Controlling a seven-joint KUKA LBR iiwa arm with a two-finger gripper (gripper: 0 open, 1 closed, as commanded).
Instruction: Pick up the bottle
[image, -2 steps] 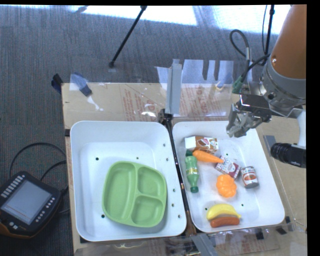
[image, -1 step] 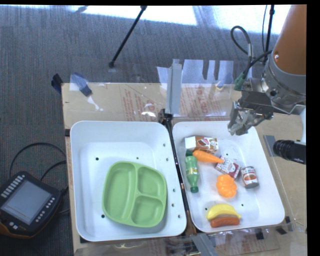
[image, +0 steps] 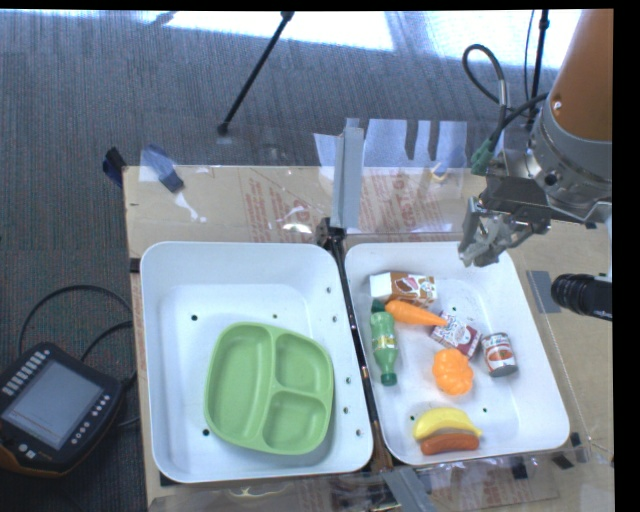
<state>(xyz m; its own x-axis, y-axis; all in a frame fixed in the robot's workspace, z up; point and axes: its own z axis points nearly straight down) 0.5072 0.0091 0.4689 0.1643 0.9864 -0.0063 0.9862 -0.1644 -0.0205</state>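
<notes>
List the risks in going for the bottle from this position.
1. The green bottle lies on its side against the right bin's left wall, leaving little room for a finger on that side.
2. The carrot sits right at the bottle's upper end, so a descent there might catch it instead.
3. The gripper hovers over the bin's far right corner, needing a long diagonal move.

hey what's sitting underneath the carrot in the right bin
The carrot lies across a small food box and a red packet. The parts of both beneath it are covered. The green bottle lies beside its tip.
</notes>
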